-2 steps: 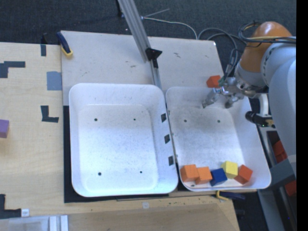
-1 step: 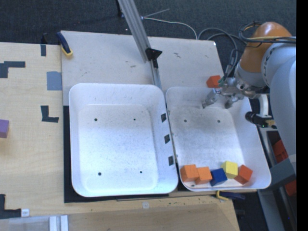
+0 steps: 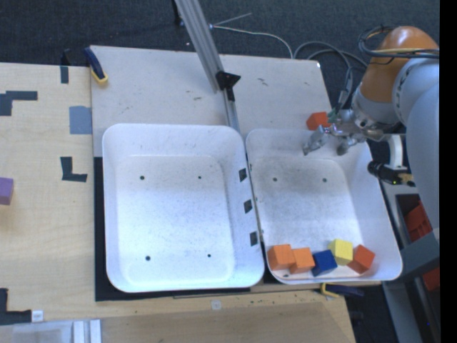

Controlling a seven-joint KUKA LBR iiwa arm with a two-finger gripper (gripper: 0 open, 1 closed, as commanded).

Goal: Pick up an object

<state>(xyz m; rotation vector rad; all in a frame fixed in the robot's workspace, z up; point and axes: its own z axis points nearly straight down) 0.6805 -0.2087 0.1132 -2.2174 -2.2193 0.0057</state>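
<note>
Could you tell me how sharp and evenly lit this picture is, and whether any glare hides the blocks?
In the camera view the light is soft and even, with faint shadows; the image is coarse and slightly blurred, so the grey two-finger gripper lacks detail; no glare covers the small coloured blocks in the right-hand white bin.

Right bin (image 3: 371, 213) floor lies open; blocks (image 3: 321, 257) crowd its near edge, apparently touching the wall.

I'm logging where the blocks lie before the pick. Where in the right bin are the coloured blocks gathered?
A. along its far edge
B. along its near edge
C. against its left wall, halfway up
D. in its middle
B: the orange blocks, blue block, yellow block and red block sit in a row along the right bin's near edge.
</note>
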